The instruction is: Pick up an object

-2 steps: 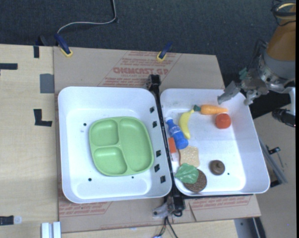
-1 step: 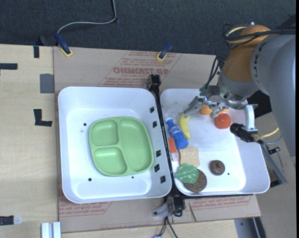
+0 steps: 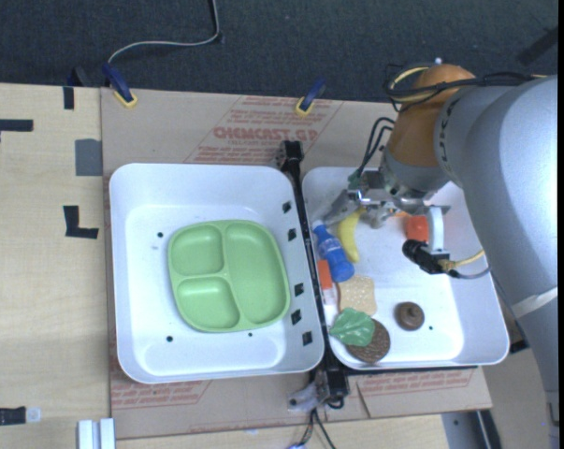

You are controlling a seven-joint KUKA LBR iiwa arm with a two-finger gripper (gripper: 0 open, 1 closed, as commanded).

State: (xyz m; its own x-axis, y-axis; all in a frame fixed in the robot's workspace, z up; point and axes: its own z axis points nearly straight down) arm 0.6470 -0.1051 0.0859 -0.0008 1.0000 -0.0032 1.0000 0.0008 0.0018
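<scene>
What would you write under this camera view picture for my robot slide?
Robot gripper reaches into the right bin beside a yellow banana; green divided plate sits in the left bin.

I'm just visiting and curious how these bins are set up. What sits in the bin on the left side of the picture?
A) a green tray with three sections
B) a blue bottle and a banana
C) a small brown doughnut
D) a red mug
A: the green divided tray lies alone in the left bin, while the blue bottle, banana and brown doughnut are in the right bin.
</scene>
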